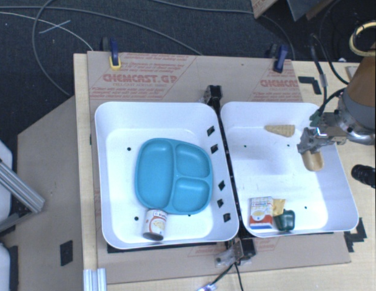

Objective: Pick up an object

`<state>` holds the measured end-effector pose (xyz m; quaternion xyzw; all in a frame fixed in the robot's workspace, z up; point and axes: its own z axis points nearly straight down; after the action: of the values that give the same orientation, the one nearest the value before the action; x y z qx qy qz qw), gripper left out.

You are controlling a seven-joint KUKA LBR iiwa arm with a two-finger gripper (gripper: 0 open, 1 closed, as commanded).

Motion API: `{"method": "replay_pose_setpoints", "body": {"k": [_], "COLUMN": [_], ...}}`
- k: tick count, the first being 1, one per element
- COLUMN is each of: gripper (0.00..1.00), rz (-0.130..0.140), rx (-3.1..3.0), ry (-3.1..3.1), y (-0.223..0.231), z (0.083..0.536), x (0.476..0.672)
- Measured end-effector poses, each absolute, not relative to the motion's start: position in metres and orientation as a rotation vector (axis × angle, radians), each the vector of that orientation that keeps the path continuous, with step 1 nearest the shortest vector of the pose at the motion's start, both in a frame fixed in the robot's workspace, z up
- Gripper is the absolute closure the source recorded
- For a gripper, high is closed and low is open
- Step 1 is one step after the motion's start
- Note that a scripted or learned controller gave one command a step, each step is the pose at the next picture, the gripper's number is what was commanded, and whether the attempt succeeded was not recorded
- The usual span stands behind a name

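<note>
The arm comes in from the right, its grey wrist and orange band hanging over the far right corner of the right bin (339, 180). The gripper (313, 145) points down and to the left over that bin's right side. A small tan object (313, 160) shows right at its tip, rounded, pale brown, like a bit of bread or a cork. From where I stand I cannot tell whether the claw is gripping it or merely sitting over it, and I cannot tell how wide the claw is.

Just to the left of the gripper, toward the far wall of the same bin, lies a tan cone-shaped piece (280, 130), on its side, pointing left. At the near edge of the right bin sit a small carton (260, 212) with a white and orange face, a yellow piece (278, 207) tucked beside it, and a dark green object (285, 220) touching them on the right.

The left bin (112, 162) holds a blue divided plate (173, 176) in its middle, and a small can (154, 224) lies just by the plate's near-left edge.
</note>
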<state>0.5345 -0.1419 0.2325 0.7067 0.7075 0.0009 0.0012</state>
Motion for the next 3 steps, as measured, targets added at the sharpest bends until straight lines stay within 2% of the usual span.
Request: {"method": "replay_pose_setpoints", "body": {"k": [1,3], "gripper": [1.0,1.0], "rz": [0.003,-0.001], "rx": [2.216,2.222], "ry": [2.23,2.227], "y": [-0.087,0.007], "z": [0.241,0.239], "x": [0.534,0.506]}}
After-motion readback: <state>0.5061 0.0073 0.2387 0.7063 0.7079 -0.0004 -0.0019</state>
